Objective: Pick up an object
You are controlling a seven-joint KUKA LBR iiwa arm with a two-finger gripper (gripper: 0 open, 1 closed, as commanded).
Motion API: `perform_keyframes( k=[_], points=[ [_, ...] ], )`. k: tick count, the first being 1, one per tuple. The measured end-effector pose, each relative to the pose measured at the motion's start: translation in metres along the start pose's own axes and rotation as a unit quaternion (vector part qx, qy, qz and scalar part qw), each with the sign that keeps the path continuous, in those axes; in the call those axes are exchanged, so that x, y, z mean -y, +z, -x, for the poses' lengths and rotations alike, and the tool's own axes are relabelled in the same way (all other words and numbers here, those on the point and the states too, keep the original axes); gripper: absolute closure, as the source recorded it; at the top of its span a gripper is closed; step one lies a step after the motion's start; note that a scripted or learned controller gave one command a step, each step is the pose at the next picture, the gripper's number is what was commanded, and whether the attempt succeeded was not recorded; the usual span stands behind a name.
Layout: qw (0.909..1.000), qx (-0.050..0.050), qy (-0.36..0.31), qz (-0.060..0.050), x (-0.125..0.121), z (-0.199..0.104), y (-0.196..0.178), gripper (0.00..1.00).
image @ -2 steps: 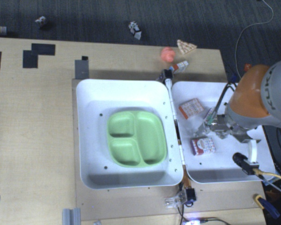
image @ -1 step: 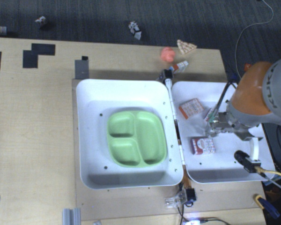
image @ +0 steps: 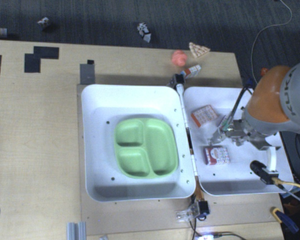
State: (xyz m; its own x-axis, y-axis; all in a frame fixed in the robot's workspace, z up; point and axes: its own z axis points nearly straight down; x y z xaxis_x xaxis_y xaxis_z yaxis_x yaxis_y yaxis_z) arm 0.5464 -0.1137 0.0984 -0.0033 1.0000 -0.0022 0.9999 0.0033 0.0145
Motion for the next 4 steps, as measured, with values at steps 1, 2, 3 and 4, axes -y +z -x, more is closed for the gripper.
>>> perform_keyframes(
  k=[1,2,3,4],
  points=[
    [1.0000,0.000,0.001,-0.001,0.056,-0.028,0.010,0.00],
    [1.0000,0.000,0.000,0.001,0.055,-0.028,0.000,1.00],
    [1.0000,-0.002,-0.001,-0.005,0.017,-0.088,-0.087,1.00],
    [1.0000,-0.002,-0.001,-0.006,-0.064,-0.132,-0.086,1.00]
  ],
)
